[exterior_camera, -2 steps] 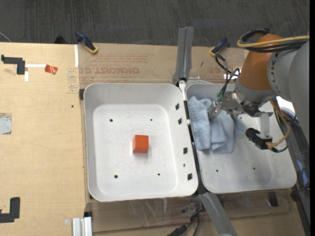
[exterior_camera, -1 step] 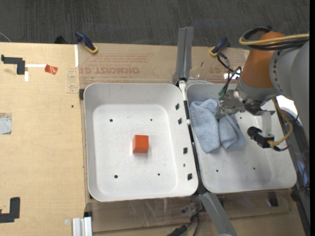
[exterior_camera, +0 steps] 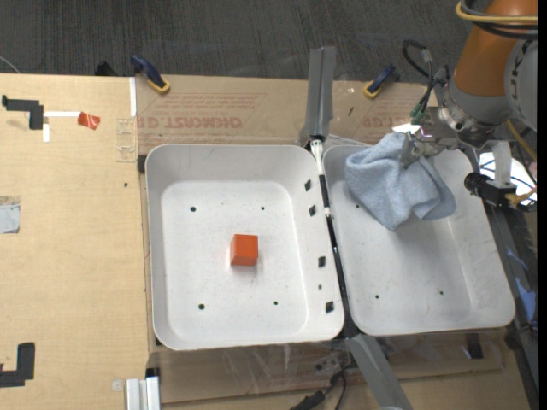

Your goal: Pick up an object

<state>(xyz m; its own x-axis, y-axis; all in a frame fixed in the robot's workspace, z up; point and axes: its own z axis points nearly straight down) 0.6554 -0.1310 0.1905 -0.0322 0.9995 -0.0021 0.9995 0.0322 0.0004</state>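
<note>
A grey-blue cloth [exterior_camera: 395, 188] lies bunched in the back of the right bin [exterior_camera: 444, 297]. Its top corner is drawn up into a peak at the fingers of my gripper [exterior_camera: 415, 149], which is shut on that corner, while the rest of the cloth drapes down onto the bin floor. The arm with its orange band [exterior_camera: 504, 15] comes in from the upper right. A small red-orange block [exterior_camera: 244, 250] sits alone in the middle of the left bin [exterior_camera: 171, 229], far from the gripper.
A grey divider bar [exterior_camera: 320, 101] runs between the bins at the back. Clamps [exterior_camera: 150, 73] hold cardboard behind the bins. A wooden board [exterior_camera: 60, 229] with a small red piece [exterior_camera: 88, 120] lies to the left. Cables hang by the wrist.
</note>
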